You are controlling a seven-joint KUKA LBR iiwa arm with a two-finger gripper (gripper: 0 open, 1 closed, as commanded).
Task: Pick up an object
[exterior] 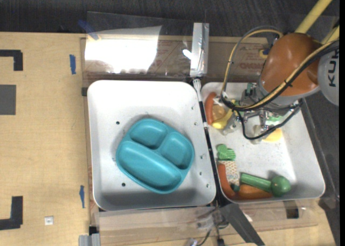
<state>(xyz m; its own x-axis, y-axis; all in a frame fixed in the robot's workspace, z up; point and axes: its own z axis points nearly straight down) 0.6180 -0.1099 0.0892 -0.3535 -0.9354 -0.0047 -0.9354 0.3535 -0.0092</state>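
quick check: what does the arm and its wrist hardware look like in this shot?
The arm is light grey with dark lettering partly in view at the right edge. Above the wrist sits a glossy rounded orange band. Black and yellowish cables loop out from the wrist and back. The pincer is a small cluster of dark and metallic parts, over the right bin.

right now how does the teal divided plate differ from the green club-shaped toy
The teal divided plate lies in the left bin; the green club-shaped toy lies in the right bin. The plate is broad, rounded and split into three compartments; the toy is slim with a ball end. The plate has its bin to itself; the toy lies among other items. Both lie flat, apart from the hand.
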